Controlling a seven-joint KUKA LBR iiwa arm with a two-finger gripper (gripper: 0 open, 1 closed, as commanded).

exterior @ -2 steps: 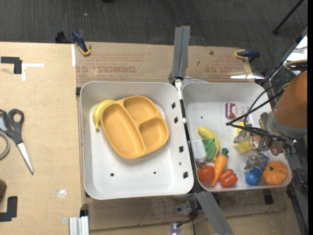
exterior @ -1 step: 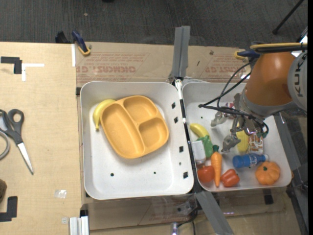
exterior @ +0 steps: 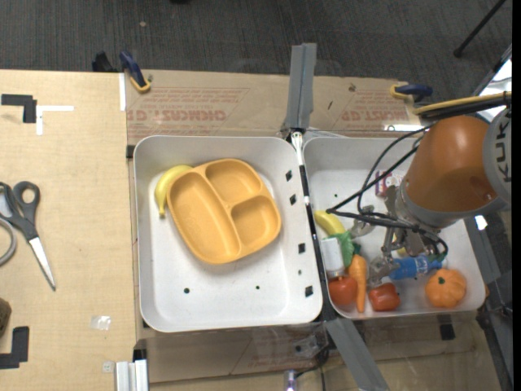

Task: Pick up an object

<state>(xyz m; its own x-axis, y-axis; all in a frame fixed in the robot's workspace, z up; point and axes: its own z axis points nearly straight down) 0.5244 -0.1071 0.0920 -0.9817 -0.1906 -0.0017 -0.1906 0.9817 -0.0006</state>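
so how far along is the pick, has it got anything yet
Nothing looks lifted. The end effector is low in the right bin, over the toy food: a carrot, a tomato, a small pumpkin. All lie on the bin floor. Grasping and lifting remain.

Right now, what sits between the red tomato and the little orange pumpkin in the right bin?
In the camera view, a red pepper lies between the tomato and the pumpkin.

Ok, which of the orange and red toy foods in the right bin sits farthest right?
The small orange pumpkin, alone near the right bin's front right corner. The carrot and both red pieces lie further left.
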